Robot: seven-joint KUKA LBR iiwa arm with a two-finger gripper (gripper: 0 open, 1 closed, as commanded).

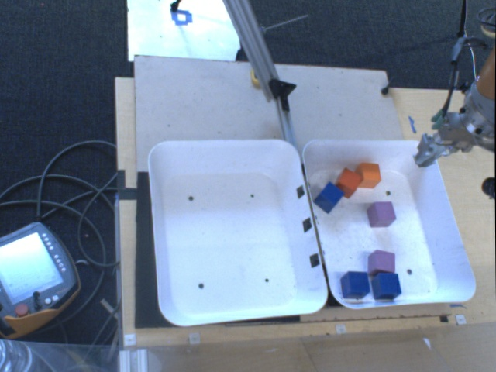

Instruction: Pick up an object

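The right bin (449, 231) holds several small blocks. Two orange blocks (359, 178) sit touching near its back, with a blue block (328, 197) just left of them. A purple block (381, 214) lies in the middle. At the front, another purple block (381, 261) rests behind two blue blocks (370, 285) placed side by side. My gripper (428, 153) hangs at the bin's back right corner, over the rim, apart from every block. Nothing shows between its fingers.
The left bin (178, 285) stands beside the right one, joined by black clips. A slanted metal pole (249, 33) crosses the back of the bench. Cables and a teach pendant (31, 277) lie on the floor at left.
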